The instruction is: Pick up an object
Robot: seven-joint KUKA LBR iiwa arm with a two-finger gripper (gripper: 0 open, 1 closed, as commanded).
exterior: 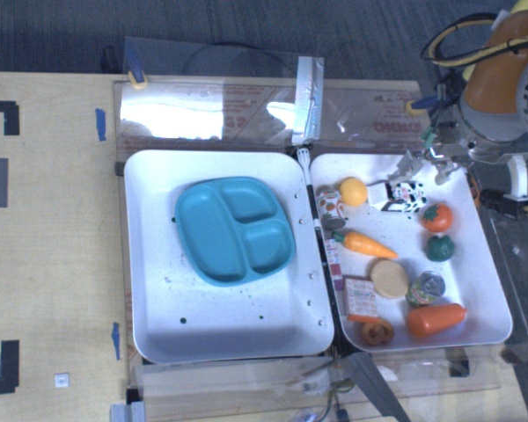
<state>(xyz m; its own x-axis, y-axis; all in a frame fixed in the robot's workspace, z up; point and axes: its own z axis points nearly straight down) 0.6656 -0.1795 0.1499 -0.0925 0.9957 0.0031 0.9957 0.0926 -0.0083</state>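
Nearest the camera, along the front edge of the right-hand shallow white bin [493, 297], lie a small brown ring-shaped toy [376, 331] and a large orange-red toy pepper [436, 318], with a printed red-and-white card [361, 296] just behind the ring. Further in sit a tan round biscuit-like disc [390, 279] and, beside it, a small grey-and-green toy [426, 288]. At mid-bin an orange toy carrot [366, 244] lies slanted, well apart from a dark green round toy [440, 248] and an orange-red tomato-like toy [437, 217] near the right wall. Toward the far wall stand a small white patterned cup [329, 204], a yellow ball-shaped toy [353, 192] touching it, and a black-and-white cow-patterned toy [408, 196]. The pincer [427, 162] of the grey arm hangs at the far rim, just above the cow-patterned toy; whether its fingers are spread or closed cannot be told. The left-hand shallow white bin [158, 306] carries a blue compartmented plastic tray [235, 229]. Both bins rest on the pale wooden bench [44, 262].
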